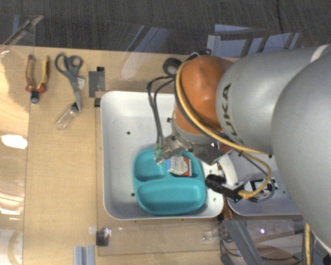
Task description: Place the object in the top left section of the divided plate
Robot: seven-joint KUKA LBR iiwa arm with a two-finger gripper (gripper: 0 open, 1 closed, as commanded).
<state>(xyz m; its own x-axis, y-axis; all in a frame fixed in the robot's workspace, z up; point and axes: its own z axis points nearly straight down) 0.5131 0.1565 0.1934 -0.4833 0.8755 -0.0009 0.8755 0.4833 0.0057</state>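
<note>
The arm hangs over the teal divided plate (171, 189) where a small packet (181, 165) lies in an upper section, but I cannot tell whether it is released.

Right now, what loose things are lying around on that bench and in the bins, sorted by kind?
Teal divided plate: 1
Small colourful packet in the plate's top right section: 1
Scissors: 1
Red-handled pliers: 1
White bins: 2, left and right
Total: 6
</note>
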